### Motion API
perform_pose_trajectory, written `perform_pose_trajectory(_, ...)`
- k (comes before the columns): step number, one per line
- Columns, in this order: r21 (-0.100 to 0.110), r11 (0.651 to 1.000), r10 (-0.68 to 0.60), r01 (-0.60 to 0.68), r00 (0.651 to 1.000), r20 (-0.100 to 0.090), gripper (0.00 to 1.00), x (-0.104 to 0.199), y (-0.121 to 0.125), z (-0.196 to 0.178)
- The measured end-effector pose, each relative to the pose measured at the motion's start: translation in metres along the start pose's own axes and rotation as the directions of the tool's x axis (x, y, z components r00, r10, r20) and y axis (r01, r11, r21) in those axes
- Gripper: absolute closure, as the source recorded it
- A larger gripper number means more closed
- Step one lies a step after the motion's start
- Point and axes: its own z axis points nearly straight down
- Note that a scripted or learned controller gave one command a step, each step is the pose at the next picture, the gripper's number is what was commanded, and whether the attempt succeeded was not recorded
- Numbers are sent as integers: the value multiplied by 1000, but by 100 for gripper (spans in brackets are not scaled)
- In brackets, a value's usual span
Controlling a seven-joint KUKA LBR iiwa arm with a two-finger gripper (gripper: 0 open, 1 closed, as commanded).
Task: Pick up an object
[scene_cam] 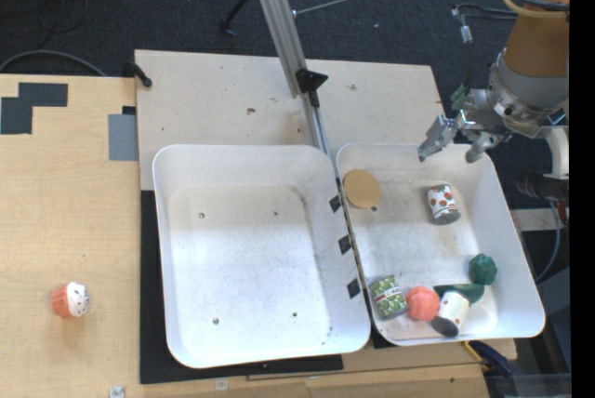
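the grey two-finger gripper (457, 142) hovers open and holding nothing above the right white plastic bin's (522, 249) far edge. approach step, i judge: next it must descend over the nearby spotted white cylinder (443, 203).

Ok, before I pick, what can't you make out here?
- Tool, camera view: fingers too small and blurred to judge.
- White and black toy: lower end overlaps the bin rim, shape unclear.
- Green patterned block: print too small to read.
- Arm: cut off by the top edge.
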Motion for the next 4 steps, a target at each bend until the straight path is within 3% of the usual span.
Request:
perform_pose_trajectory(1, -4, 1000, -2, 2, 1000, 1, 0, 0, 1, -3)
perform_pose_trajectory(4, 1, 1000, 5, -5, 1000, -1, 0, 6, -19, 158)
